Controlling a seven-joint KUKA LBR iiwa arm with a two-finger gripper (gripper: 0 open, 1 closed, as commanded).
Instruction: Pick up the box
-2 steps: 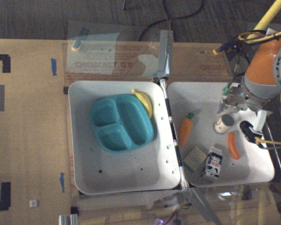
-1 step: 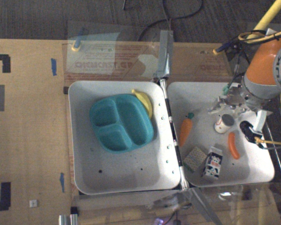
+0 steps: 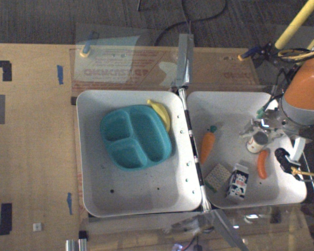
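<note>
Box [image 3: 237, 182]: I see it lying near the right bin's [image 3: 298, 195] front wall, beside the sausage [image 3: 262, 164].
Tool [image 3: 259, 132]: poised behind it; I cannot tell its opening or load.

Wooden bench [image 3: 31, 140] under two white bins [image 3: 89, 192].

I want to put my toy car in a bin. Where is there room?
The left bin has bare floor in front of the teal divided plate. The right bin is crowded: carrot, milk carton box, sausage, and the pincer.
</note>
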